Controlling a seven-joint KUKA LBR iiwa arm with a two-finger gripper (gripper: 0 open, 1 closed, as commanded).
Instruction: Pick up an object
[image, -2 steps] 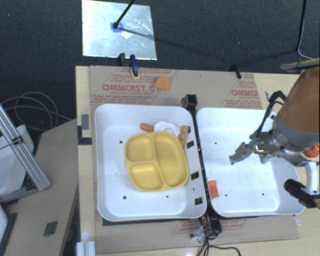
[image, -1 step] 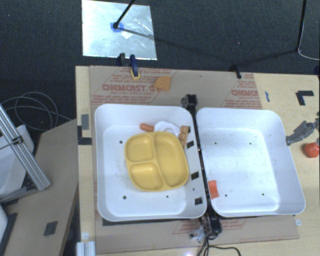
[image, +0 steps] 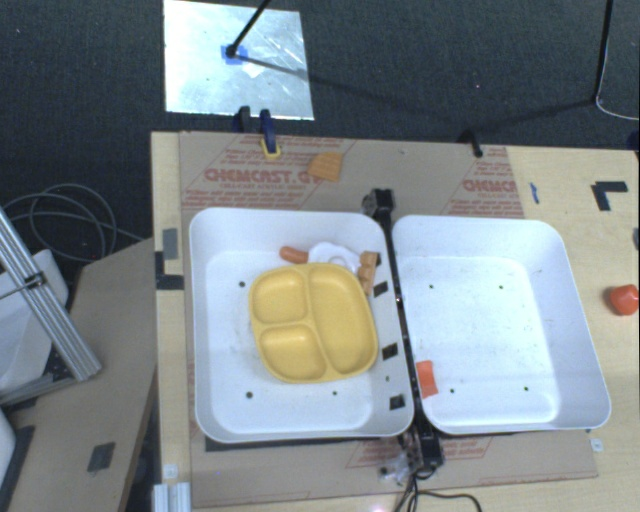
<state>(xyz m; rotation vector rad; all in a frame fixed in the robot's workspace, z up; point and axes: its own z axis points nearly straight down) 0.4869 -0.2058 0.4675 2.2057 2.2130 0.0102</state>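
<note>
A yellow divided plate with three compartments lies in the left bin. Behind it an orange sausage-shaped piece rests next to a small white item. A tan cork-like piece stands by the left bin's right wall. In the right bin a small orange-red block lies at the near left corner.
An orange-red object sits on the bench right of the right bin. A tan patch lies on the cardboard behind the bins. A blue and yellow clamp holds the board's far edge. A metal frame stands at left.
</note>
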